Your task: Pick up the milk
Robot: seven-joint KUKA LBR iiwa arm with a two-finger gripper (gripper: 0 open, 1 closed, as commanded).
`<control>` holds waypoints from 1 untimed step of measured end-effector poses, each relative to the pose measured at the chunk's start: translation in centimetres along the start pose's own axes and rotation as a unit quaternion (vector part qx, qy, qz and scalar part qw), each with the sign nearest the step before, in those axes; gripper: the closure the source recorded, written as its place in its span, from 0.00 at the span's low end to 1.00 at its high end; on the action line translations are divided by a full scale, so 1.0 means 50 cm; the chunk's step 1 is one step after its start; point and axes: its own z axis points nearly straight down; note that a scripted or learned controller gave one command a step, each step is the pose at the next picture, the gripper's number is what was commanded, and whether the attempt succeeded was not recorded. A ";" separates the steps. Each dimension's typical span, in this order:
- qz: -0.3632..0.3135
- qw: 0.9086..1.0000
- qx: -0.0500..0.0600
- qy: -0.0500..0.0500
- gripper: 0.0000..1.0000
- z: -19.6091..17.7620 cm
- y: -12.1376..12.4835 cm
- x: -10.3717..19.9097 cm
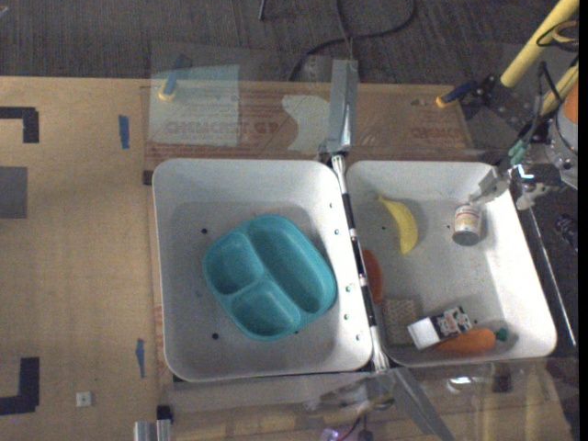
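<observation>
Milk carton (441,326) at right bin's (528,274) front wall, touching carrot (469,341) — hand (514,175) perhaps over far rim, grip state untellable

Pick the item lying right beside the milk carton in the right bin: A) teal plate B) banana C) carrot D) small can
C: the carrot lies against the milk carton at the right bin's near edge, while the banana and can sit farther back.

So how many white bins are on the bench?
2. The left bin holds a teal divided plate; the right bin holds the milk, a banana and other items.
</observation>
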 end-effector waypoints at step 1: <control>0.030 1.000 0.001 0.005 0.00 0.253 0.056 -0.016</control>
